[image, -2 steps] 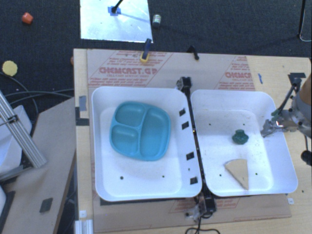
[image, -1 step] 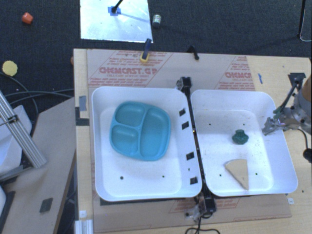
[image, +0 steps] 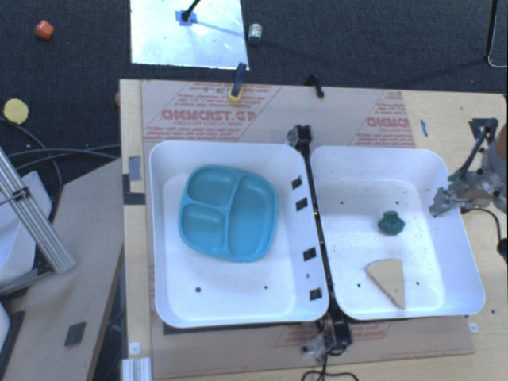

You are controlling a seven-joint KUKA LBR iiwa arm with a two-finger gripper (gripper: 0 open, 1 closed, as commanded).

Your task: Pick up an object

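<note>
A small dark green object [image: 390,223] lies in the right bin [image: 349,165], a little right of its middle. A tan wedge-shaped piece [image: 387,280] rests near that bin's front edge. My gripper [image: 448,200] hovers over the right bin's right rim, to the right of the green object and slightly farther back. Nothing shows in its grasp. The arm enters from the right edge of the view.
A blue divided plate [image: 228,213] sits in the left bin [image: 171,292]. A black divider with clips [image: 311,228] runs between the bins. A silver sheet [image: 187,22] and small loose items lie on the dark floor behind the bench.
</note>
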